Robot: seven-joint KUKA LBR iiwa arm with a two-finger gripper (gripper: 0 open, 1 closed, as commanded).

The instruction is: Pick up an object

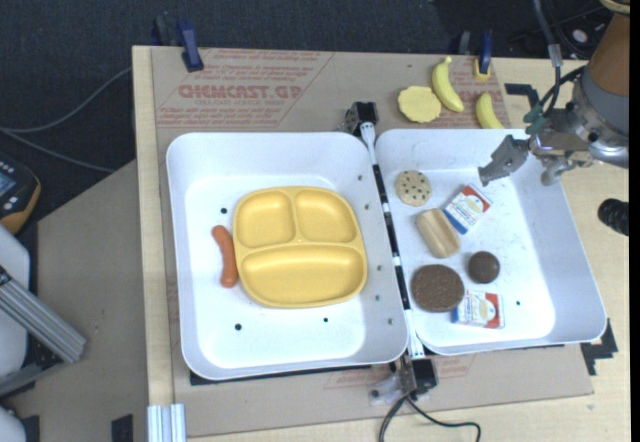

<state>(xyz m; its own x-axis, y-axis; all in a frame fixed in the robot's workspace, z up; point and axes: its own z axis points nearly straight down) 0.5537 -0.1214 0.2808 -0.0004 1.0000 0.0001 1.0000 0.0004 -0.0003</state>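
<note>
My gripper (524, 170) hangs over the upper right part of the right bin (560, 250). Its two fingers stand apart, open, with nothing between them. A small red, white and blue carton (466, 209) lies just below and left of the left fingertip (496, 170). Further left are a chocolate-chip cookie (412, 188) and a tan bread roll (436, 232). Toward the bin's front lie a large brown patty (437, 287), a small brown round piece (484, 266) and a second carton (478, 309).
The left bin (200, 310) holds a yellow divided plate (298, 245) and an orange sausage (226, 255) beside it. Behind the right bin, on the board, lie two bananas (448, 85) (487, 110) and a yellow wavy slice (420, 104).
</note>
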